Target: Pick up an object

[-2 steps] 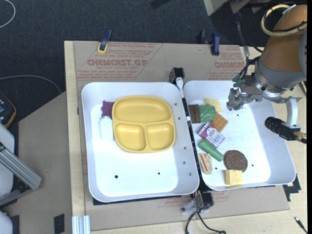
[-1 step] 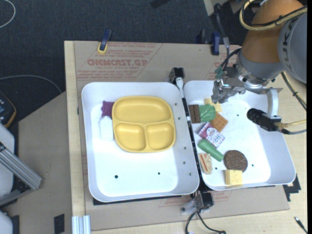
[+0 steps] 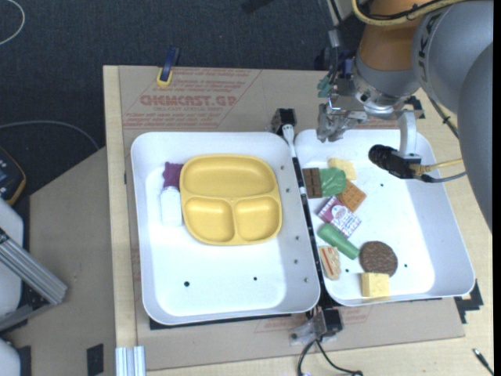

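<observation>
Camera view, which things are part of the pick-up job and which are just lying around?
Job:
gripper
right bin
toy foods: brown cookie, yellow cheese block, green pickle, hot dog

Lying about:
yellow divided tray
left bin
yellow-and-blue clamp

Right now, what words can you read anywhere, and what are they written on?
"CHEMCAST GP": red print on the brown board behind the left bin.
Smaller red lines around it: too blurred to read.
Pink and white packet in the right bin: its print is too small to read.
</observation>
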### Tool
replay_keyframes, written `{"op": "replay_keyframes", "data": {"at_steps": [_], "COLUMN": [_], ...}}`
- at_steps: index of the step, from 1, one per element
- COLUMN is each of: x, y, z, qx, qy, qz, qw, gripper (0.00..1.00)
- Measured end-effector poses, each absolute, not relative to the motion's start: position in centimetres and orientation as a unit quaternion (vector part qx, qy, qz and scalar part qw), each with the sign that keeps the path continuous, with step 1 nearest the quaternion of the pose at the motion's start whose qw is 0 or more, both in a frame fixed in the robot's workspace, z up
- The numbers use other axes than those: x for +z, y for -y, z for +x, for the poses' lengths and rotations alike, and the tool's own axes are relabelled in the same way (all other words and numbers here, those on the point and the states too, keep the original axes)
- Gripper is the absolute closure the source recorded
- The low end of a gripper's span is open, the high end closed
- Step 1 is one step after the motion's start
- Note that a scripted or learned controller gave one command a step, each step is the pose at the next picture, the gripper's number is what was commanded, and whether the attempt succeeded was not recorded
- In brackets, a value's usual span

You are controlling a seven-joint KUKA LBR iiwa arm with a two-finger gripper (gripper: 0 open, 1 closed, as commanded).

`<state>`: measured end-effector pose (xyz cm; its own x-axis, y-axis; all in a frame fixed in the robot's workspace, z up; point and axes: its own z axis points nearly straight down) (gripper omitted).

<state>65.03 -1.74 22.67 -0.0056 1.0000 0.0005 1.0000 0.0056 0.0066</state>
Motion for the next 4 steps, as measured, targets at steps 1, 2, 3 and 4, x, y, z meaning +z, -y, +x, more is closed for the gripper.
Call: {"op": "replay_keyframes", "data": {"at_steps": [1,2,3,4], "x": [21.4,21.5,22.9,22.7], "y": [-0.5,-0.5,-0.6,0.5], "z": [66.2,65.9,65.8,65.8], "qx": [0.0012,-0.0003,0.0014,-0.0001], "qy": [-0.708,-0.707,-0.707,-0.707], "qz": [0.706,0.707,0.707,0.708], "qw": [0.002,0.0,0.002,0.001], "gripper": [1.0,1.0,1.0,1.0]}}
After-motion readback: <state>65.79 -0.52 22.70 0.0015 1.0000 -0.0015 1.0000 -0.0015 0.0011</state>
